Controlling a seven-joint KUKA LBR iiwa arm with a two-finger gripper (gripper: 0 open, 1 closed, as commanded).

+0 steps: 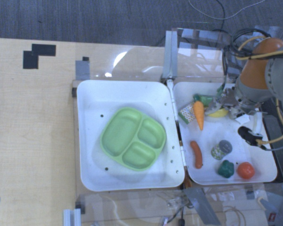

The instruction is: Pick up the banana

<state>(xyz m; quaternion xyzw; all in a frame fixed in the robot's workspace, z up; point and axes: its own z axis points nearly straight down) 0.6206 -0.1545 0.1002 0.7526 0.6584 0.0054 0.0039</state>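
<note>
Banana (218, 112) right of carrot (199, 114)

A green divided plate (133, 139) lay in the left bin (85, 126). The right bin (269, 171) held a carrot (198, 114), sausage (196, 154), can (221, 149), broccoli (225, 169) and tomato (245, 170).

I get one fixed camera — high above the worktop (33, 135), angled down, both bins (85, 126) framed, arm (273, 74) entering from right.

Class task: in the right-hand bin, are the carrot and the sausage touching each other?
Apart. The camera view shows the carrot ending above bare white bin floor, with the sausage lying lower down.
</note>
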